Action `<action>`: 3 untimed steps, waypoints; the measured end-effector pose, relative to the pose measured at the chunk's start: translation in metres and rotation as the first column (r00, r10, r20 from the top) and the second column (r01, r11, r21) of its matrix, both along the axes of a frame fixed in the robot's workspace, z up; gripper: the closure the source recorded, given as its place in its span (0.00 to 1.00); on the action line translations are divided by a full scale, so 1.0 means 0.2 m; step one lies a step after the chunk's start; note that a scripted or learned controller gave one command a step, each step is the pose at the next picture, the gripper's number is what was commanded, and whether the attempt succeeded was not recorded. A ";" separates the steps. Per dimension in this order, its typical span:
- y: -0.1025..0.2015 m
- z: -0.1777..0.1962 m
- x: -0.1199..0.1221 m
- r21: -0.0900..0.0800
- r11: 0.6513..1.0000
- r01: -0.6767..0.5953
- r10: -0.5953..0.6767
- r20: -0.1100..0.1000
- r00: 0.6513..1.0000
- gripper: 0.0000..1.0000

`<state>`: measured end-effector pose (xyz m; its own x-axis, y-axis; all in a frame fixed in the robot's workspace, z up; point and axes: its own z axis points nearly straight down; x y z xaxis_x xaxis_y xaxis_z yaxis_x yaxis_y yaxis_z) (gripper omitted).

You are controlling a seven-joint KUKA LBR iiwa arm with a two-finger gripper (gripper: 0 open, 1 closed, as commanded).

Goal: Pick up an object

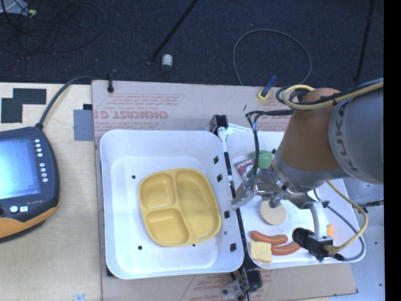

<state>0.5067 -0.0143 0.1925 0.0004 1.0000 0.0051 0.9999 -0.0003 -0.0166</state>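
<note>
Arm (326,137) covered much of the right bin (301,263); the bin's upper-right part was hidden under the grey and orange wrist. A green obj. (265,159) showed just left of the wrist, partly hidden, shape not clear. A red-and-white item (243,167) by the bin's left wall was too small to identify. A small orange bit (330,231) at lower right was hard to make out too.

Gripper (259,197) hung low over the right bin's left half. Its two metal fingers looked spread apart, w/ nothing between them: one tip near the divider btw. the bins, the other just above a tan round disc (273,215). Whether that tip touched the disc couldn't be told.

Below the disc lay two sausages (269,237), one (286,249) a bit lower, and a yellow wedge (261,252) just beside them, near the bin's bottom edge.

Left bin (119,168) held a yellow 3-compartment tray (180,207), lying flat, approx. centre.

Both bins sat on a cardboard sheet (141,111) w/ red print, on a pale bench. A teach pendant (22,174) w/ lit screen lay at the left edge of the frame, cut off there. Along the top: dark carpet (94,30), loose cables, a thin black rod (178,27) and a small silver cylinder (166,60).
</note>
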 end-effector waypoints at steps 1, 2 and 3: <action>-0.29 -0.03 0.27 -0.007 1.000 0.003 -0.003 0.016 1.000 0.00; -0.39 -0.15 0.70 -0.007 1.000 -0.003 0.003 0.018 1.000 0.00; 0.03 -0.02 0.48 -0.001 1.000 -0.007 0.007 0.012 1.000 0.00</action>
